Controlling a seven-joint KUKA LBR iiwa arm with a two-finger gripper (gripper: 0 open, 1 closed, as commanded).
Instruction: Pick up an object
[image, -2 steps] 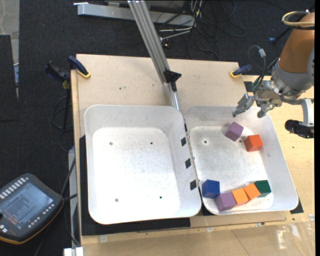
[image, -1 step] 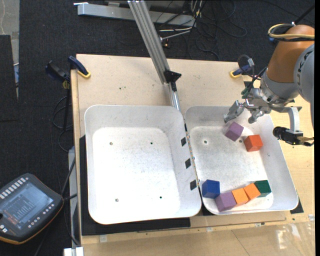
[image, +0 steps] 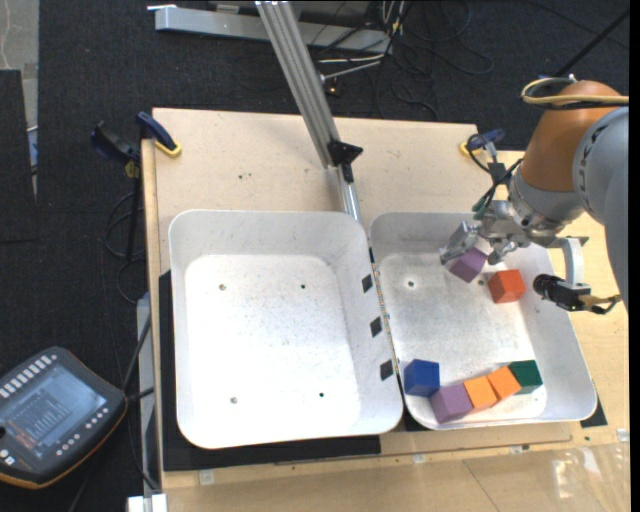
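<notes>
Bins sit side by side on the bench (image: 260, 165): the left bin (image: 190, 300) shows a bare, speckled white floor, and the right bin (image: 565, 370) carries all the blocks. Along the right bin's near edge runs a slanted row of four blocks, touching or nearly so: a blue block (image: 421, 377) at the left end, then a purple block (image: 450, 401), an orange block (image: 481, 390) and a green block (image: 524, 377) at the right end. Farther back in the same bin, toward its right wall, a second orange block (image: 506, 286) lies by itself, well apart from the row.

The arm (image: 580, 150) reaches in from the right, its orange band above the grey wrist, and the gripper (image: 468, 255) hangs over the far part of the right bin. A second purple block (image: 466, 265) sits at the tips of the fingers, tilted, just beside and to the left of the lone orange block. The fingers appear to be closed against this purple block, pinching it between them, though the wrist hides part of the contact. Whether the block is clear of the bin floor or resting on it cannot be told from this slant.

A metal pole (image: 305, 85) crosses the bench from the far side down to the gap between the bins. A handheld control pendant (image: 50, 410) lies off the bench at the lower left.
</notes>
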